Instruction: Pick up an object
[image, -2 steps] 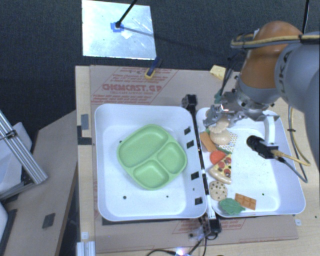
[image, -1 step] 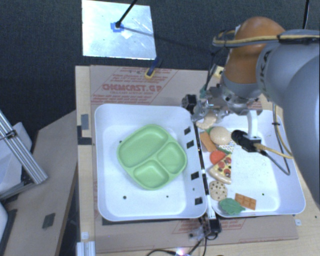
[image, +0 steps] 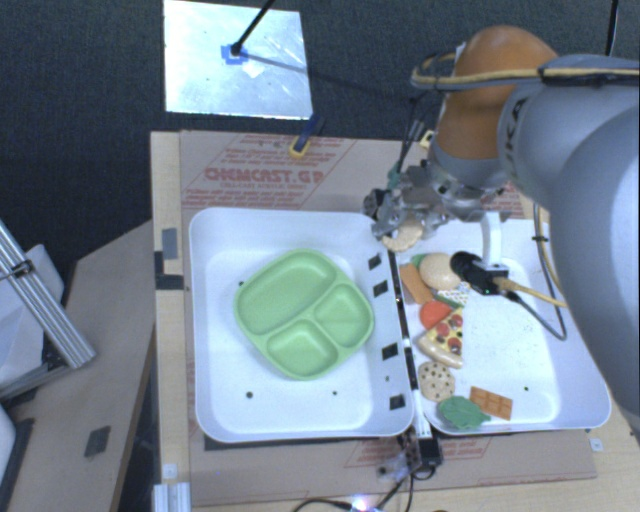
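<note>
While the arm (image: 560, 150) reaches in from the right, its claw (image: 400, 222) sits at the back-left corner of the right bin (image: 560, 395), over a pale round cookie-like piece (image: 404, 239); can't tell if fingers are apart or together, or if they touch it. Toy food lies along that bin's left side: bun (image: 437, 270), pizza slice (image: 444, 340), cookie (image: 436, 381), green leaf (image: 462, 412), brown cracker (image: 492, 403). Left bin (image: 225, 400) holds a green divided plate (image: 304, 314).

One camera looks down at a slant over both white bins (image: 215, 330), arm (image: 560, 120) entering from right.
</note>
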